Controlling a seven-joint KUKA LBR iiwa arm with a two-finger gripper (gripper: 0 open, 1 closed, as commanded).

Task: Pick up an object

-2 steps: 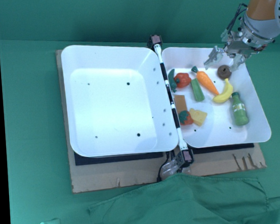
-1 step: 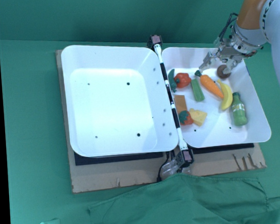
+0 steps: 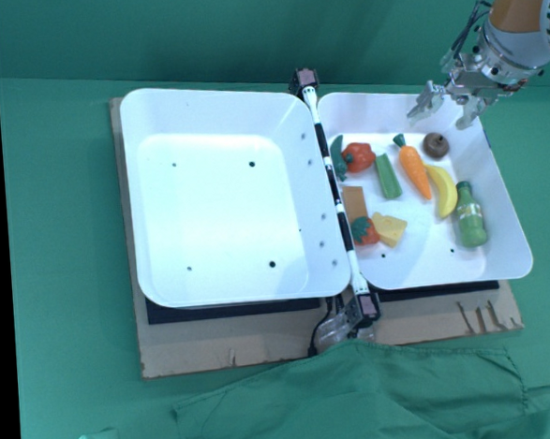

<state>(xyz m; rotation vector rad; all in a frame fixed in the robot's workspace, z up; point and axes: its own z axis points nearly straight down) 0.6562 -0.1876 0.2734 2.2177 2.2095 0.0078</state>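
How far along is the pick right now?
Done: the gripper is positioned above the right bin's far edge, jaws open. In hand: nothing. Left: the whole pick. The carrot, banana, green bottle and brown ball all lie in the bin.

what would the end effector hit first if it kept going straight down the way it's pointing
Probably the small brown round object, which lies just below the end effector near the right bin's far edge. Height is hard to judge from this slanted view, so it could instead land on bare bin floor beside it.
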